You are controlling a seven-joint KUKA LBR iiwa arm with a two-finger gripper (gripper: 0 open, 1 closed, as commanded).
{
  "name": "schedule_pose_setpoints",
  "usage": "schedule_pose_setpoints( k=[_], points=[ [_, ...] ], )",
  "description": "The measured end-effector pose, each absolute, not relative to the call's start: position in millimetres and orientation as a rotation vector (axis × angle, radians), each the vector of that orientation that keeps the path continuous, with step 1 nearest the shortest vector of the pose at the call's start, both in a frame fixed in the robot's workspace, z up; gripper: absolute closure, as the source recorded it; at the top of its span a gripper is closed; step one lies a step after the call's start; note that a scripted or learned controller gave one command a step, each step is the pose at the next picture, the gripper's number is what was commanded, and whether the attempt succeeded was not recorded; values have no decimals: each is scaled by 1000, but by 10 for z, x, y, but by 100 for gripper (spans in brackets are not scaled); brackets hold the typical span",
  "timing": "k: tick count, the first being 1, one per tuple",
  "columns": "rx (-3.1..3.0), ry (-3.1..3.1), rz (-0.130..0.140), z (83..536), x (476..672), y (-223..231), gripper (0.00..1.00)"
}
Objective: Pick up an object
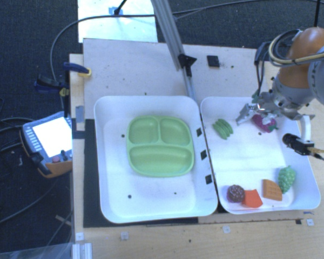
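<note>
The right bin (248,155) holds several toy foods. A green pea pod (223,128) lies near its upper left. A purple and white piece (266,123) sits at the upper right, partly covered by the arm's wrist. Along the lower edge are a dark red round piece (236,193), a red-orange block (252,198), an orange wedge (271,190) and a green bunch (286,178). My gripper (248,113) hangs over the bin's upper part, just left of the purple piece and right of the pea pod. Nothing visible sits in its grasp.
The left bin (113,188) carries a green divided plate (161,145). A slanted metal pole (170,28) crosses the bench behind the bins. A black cable end (297,143) hangs over the right bin's right side. A handheld pendant (48,142) lies off the bench at left.
</note>
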State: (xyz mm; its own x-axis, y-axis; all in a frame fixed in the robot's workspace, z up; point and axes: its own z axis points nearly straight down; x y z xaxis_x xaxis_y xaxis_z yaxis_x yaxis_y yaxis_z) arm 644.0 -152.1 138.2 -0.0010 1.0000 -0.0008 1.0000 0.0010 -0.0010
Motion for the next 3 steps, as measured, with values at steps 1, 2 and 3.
schedule_pose_setpoints(
  k=[1, 2, 3],
  points=[
    [-2223, -2228, -4, 1522, 6458, -1521, 100],
    [-2220, -2230, -6, 2021, 6426, -1438, 100],
    [-2218, -2229, -4, 2045, 6437, -1437, 100]
  ],
)
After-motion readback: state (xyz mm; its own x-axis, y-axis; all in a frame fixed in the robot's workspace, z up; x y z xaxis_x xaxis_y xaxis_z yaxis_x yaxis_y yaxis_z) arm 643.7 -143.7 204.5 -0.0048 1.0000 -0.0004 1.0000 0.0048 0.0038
